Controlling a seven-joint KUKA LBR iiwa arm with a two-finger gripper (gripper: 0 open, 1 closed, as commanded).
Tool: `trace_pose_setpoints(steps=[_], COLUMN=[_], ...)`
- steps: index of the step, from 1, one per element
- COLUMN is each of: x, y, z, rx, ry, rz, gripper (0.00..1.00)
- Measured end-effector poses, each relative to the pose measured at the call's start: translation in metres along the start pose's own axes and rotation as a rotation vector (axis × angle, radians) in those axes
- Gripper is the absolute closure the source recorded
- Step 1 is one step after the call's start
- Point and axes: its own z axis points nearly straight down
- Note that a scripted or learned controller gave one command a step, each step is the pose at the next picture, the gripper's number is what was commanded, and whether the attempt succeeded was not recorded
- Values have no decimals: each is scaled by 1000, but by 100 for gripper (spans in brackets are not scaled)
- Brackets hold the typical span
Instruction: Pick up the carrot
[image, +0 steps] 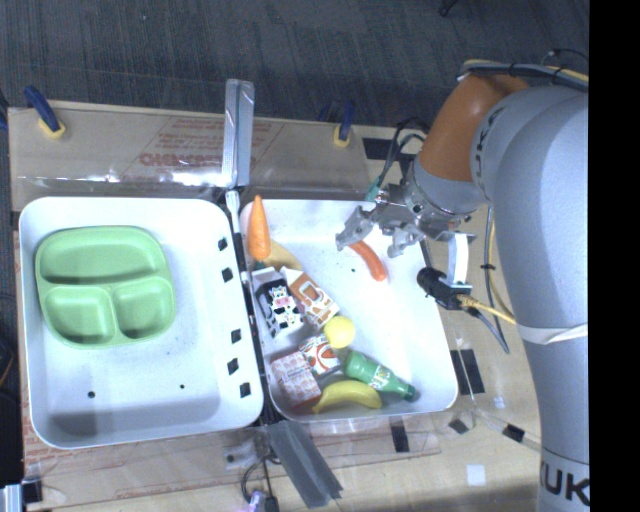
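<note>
The surface (120, 135) carries two shallow white bins side by side. The left bin (120, 410) contains a green divided tray (105, 285), lying flat toward its far left portion.

The right bin (420, 330) holds the loose items. The carrot (258, 228) lies at the bin's upper left corner, just beside the wall shared with the left bin, its narrow tip toward the far rim. It is well apart from the tool and nothing is touching it from above.

An orange-red sausage-shaped item (371, 261) lies on bare bin floor near the upper middle, tilted diagonally. The tool (378, 236) hangs directly over the upper end of this item; the fingers (352, 231) appear spread, with nothing seen clamped between them, so the tool reads as released.

Clustered along the bin's left and near sides: a black-and-white carton (282, 306), a brown-and-white box (313, 300), a yellow lemon (340, 332), a reddish packet (296, 374), a green bottle (379, 375) lying on its side, and a banana (349, 396) against the near rim.

The grey arm (540, 200), with its orange band (458, 130), enters from the right.
</note>
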Motion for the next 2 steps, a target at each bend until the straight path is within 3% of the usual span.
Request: trace_pose_setpoints(steps=[1, 2], x=[58, 79], y=[29, 26], z=[82, 38], rx=[2, -2], ry=[1, 0], rz=[23, -40], gripper=[0, 0])
